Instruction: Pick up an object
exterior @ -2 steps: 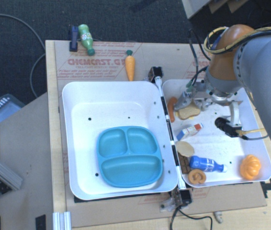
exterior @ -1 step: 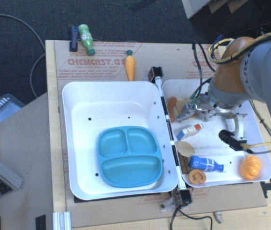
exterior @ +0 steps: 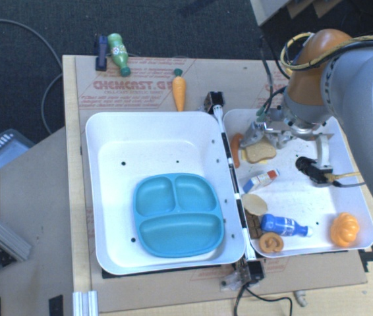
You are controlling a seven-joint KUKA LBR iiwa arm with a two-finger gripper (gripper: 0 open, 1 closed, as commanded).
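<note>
Near the right bin's (exterior: 364,239) far-left corner, the gripper (exterior: 263,139) hangs over the toast slice (exterior: 260,153), seemingly lining up a grasp; its pincer state I cannot tell.

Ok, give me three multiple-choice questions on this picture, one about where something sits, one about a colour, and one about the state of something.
1. Where does the divided plate lie?
A. In the left bin
B. In the right bin
C. On the cardboard behind the bins

2. What colour is the bottle near the right bin's front edge?
A. Green
B. Blue
C. Red

3. How does the toy carrot lie?
A. Inside the left bin
B. Between the gripper's fingers
C. On the cardboard behind the left bin, apart from the gripper

Answers:
1. A, the blue plate rests on the left bin's floor.
2. B, its body is blue with a white cap end.
3. C, the carrot sits outside both bins, while the gripper is over the right bin's back corner near the toast slice.
</note>
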